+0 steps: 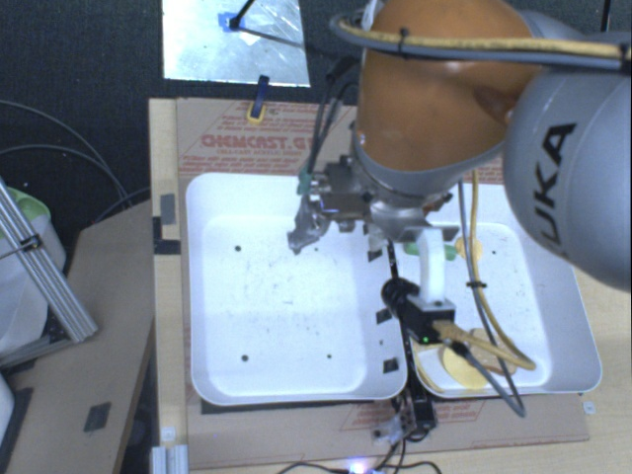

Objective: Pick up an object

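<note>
Two shallow white bins sit side by side on a board; the left bin point(257, 363) shows a bare floor with dark specks; the right bin point(553, 304) holds a pale yellow round object point(464, 365) at its near left corner, partly behind cables, and a small green piece point(450, 252) shows beside the arm further back. The arm point(464, 77) reaches in from the right, its orange band large over the far edge; the gripper point(304, 233) hangs low over the far right part of the left bin; whether it is wide or narrow cannot be told, and nothing is seen in its grasp.
</note>
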Action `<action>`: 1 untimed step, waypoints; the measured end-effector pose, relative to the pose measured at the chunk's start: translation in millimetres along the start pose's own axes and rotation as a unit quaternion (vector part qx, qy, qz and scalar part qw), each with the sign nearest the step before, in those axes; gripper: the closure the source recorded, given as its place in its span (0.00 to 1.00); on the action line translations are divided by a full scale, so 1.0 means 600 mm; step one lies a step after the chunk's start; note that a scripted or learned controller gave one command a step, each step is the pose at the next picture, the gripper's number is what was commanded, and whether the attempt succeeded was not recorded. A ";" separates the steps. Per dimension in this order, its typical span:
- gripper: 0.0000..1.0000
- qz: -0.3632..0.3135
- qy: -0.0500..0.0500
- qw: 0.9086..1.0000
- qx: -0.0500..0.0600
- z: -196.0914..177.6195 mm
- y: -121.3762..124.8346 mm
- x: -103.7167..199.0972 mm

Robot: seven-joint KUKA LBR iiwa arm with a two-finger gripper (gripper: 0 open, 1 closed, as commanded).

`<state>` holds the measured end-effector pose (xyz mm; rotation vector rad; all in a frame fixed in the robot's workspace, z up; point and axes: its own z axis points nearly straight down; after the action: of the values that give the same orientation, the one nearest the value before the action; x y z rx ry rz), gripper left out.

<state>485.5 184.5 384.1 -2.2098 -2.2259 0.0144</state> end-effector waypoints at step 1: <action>0.00 0.004 -0.001 1.000 0.002 0.330 0.016 -0.035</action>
<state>493.5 163.2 186.3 -2.2186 -2.2151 0.0221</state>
